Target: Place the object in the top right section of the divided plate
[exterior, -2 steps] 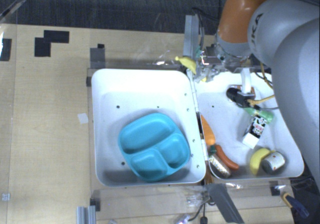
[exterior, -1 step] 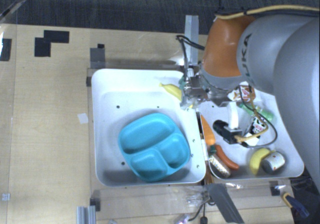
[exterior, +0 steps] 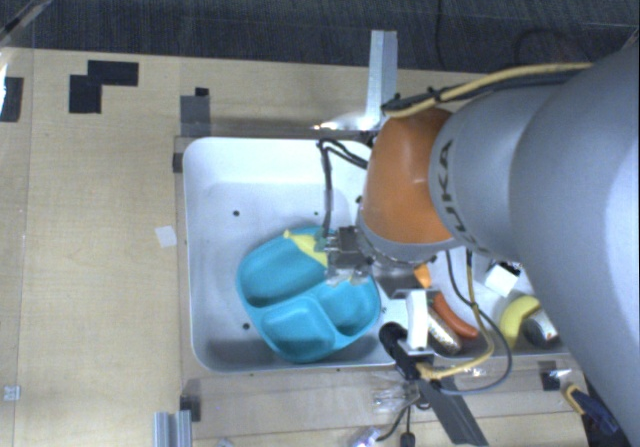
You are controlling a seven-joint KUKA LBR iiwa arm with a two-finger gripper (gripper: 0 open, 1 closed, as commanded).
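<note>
One yellow object peeks out at the far edge of the blue divided plate in the left white bin. My gripper hovers just beside it; whether it's spread or pinching, I cannot tell. Misjudging the section could drop it outside the plate.

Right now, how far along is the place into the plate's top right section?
Done: the grey arm with orange band is over the blue divided plastic plate in the left white bin. In hand: unclear, the wrist hides the gripper. A yellow object sits at the plate's far edge. Left: confirming the placement.
</note>
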